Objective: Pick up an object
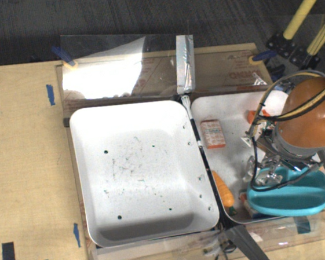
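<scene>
Hanging low in right bin (229, 104): tool (266, 174), finger state indeterminable, poised over teal dish (292, 196). Candidates alongside: carrot (223, 188) against divider, small box (212, 133) flat.

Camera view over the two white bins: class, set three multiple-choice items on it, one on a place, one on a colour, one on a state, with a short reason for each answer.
1. Where does the small orange and white box lie?
A. In the left bin
B. In the right bin
C. On the wooden bench

2. What colour is the bowl-like container at the near edge of the right bin?
A. Teal
B. Red
C. Yellow

3. Where is the gripper?
A. Over the left bin
B. Over the right bin
C. Beyond both bins

Answers:
1 B, the box rests on the right bin's floor, near the divider.
2 A, its rim and wall are teal.
3 B, it hangs above the right bin, next to the teal container; the left bin lies apart from it.
</scene>
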Available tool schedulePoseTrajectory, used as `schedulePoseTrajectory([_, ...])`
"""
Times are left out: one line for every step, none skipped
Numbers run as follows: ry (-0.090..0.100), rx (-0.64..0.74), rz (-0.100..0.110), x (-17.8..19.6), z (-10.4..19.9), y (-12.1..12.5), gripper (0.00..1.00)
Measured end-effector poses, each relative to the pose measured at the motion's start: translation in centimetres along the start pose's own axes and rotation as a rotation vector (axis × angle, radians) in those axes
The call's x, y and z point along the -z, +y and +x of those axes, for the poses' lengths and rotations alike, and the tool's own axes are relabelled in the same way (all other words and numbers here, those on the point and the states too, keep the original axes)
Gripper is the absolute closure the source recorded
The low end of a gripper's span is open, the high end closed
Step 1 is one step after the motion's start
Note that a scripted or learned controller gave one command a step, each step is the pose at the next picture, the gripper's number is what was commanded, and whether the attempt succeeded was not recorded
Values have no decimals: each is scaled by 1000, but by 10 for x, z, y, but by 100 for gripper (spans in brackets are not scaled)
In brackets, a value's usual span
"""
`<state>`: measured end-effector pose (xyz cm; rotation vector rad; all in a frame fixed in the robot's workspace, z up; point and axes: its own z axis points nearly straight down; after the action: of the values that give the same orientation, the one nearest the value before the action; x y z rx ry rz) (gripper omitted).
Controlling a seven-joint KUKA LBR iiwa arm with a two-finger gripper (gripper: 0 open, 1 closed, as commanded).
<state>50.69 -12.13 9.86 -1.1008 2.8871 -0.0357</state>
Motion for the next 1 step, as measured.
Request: schedulePoseTrajectory([-10, 296, -7, -2, 29, -26, 100])
